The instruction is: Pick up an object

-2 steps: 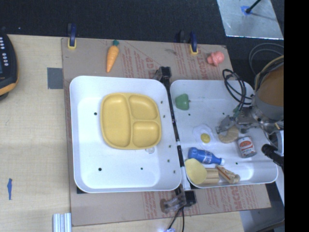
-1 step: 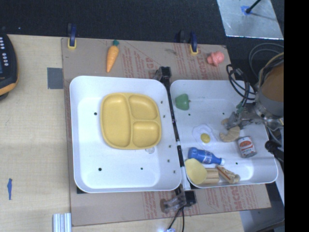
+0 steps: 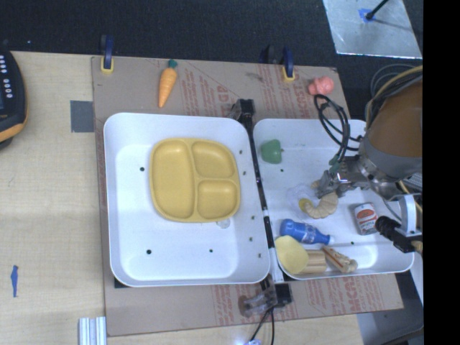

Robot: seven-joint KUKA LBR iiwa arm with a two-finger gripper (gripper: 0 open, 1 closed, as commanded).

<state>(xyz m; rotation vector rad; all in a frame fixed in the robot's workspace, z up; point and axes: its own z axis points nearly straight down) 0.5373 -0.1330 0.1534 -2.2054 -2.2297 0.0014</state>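
Observation:
The arm reaches in from the right, and my gripper sits low in the right bin, just above a pale beige curved piece. In the same bin lie a green object at the upper left, a blue bottle, a yellow round lid, a tan wooden piece and a small red-and-white can. Nothing is visibly between the fingers.
The left bin holds a yellow divided plate. On the cardboard behind the bins lie an orange toy carrot and a pink object. Black cables loop above the right bin.

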